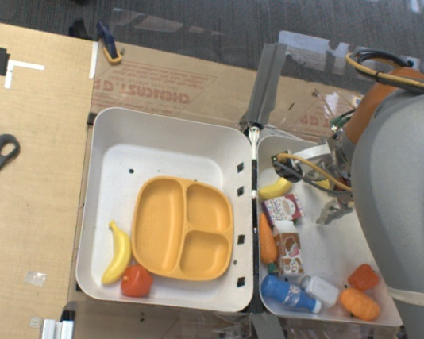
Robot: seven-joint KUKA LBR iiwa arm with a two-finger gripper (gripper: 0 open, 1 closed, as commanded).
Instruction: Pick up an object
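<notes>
grey arm [415,158] cut by right edge, hiding right bin's [343,251] far side, jaws unclear

The right bin [359,254] has open floor mid-right, while a banana [275,188], cartons and bottle [289,295] crowd its left.

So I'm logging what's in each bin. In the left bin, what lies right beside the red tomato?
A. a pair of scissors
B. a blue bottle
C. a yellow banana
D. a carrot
C: the yellow banana lies against the red tomato in the left bin, in front of the yellow divided plate.
</notes>
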